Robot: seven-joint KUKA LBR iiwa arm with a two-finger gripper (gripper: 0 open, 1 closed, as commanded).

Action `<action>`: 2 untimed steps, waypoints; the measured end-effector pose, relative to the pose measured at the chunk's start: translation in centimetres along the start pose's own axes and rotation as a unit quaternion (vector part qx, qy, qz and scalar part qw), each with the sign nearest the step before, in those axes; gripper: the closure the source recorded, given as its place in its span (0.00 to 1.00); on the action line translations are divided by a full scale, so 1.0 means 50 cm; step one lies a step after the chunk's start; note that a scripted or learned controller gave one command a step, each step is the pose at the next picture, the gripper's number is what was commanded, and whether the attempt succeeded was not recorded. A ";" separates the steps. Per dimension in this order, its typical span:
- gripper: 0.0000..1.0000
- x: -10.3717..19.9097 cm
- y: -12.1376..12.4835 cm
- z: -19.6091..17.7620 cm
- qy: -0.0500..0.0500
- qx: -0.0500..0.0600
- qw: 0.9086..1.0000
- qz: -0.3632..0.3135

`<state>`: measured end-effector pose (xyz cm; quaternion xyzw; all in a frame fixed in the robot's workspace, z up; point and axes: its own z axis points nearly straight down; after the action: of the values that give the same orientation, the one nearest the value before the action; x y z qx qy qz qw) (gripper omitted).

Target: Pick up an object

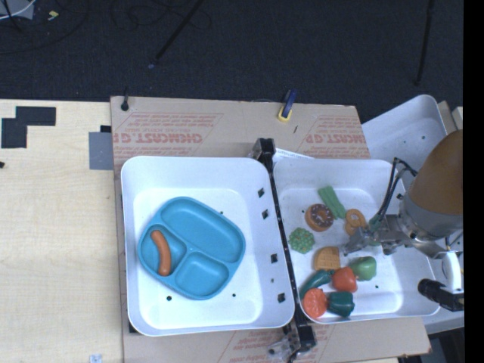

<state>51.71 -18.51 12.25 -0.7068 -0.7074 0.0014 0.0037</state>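
The arm's end is hard to read from here: the gripper [361, 242] sits low over the right bin [378, 174], a grey tangle of metal and cables, and I cannot tell whether it is open or closed, or whether it has hold of anything. The arm's orange band [442, 176] is cut off at the right side of the view.

Just beside the gripper lie several toy foods, crowded together. A green pepper-like piece [364, 268] lies just below it, touching a red tomato-like piece [344, 279]. A small orange ring [355, 220] sits just above the gripper, partly tucked against it. Further left are a chocolate doughnut [319, 217], a pale green stick [331, 201], a bumpy green broccoli piece [302, 240] and a tan piece [327, 259] whose shape I cannot make out. At the bin's near edge, a red strawberry-like piece [314, 302], a dark teal piece [340, 303] and a dark green long piece [315, 281] bunch up, overlapping.

The left bin [151, 308] holds a blue divided tray [215, 237] with an orange sausage [161, 251] in its left compartment.
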 end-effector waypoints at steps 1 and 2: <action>0.00 0.004 0.001 0.074 -0.001 -0.002 1.000 0.001; 1.00 0.002 0.001 0.050 0.000 -0.002 1.000 0.002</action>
<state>51.72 -18.41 9.75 -0.7085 -0.7057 0.0002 0.0017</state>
